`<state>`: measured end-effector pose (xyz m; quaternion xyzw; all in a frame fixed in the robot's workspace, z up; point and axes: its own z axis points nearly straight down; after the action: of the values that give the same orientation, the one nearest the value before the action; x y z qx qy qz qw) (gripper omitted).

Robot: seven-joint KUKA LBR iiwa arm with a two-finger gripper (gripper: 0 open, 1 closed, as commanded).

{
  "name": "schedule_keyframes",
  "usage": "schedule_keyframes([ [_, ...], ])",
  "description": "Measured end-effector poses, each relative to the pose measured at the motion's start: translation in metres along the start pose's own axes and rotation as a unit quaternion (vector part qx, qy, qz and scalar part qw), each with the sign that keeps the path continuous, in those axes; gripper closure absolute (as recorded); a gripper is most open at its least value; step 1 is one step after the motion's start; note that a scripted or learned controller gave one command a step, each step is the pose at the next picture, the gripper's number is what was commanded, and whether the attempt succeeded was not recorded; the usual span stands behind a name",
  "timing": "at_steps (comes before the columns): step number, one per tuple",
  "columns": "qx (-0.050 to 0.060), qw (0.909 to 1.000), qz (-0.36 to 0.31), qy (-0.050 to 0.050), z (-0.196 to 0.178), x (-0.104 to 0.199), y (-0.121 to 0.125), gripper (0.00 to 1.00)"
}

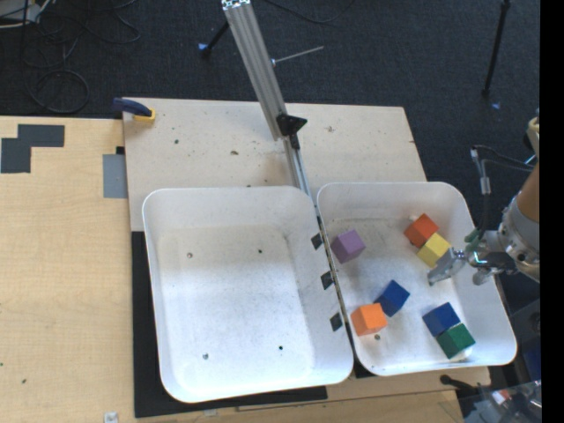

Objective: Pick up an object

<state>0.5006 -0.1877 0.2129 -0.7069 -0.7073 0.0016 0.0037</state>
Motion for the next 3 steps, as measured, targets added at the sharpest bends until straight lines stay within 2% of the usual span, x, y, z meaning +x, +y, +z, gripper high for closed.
schedule_keyframes([
  [1,-0.002,1.0000,0.001,-0.001,-0.002,-0.001,0.001,0.00],
  [2,0.001,1.0000,0.001,0.000,0.062,-0.001,-0.003,0.00],
  [3,-0.004,1.0000,0.001,0.001,0.099,-0.005,-0.002,0.00],
])
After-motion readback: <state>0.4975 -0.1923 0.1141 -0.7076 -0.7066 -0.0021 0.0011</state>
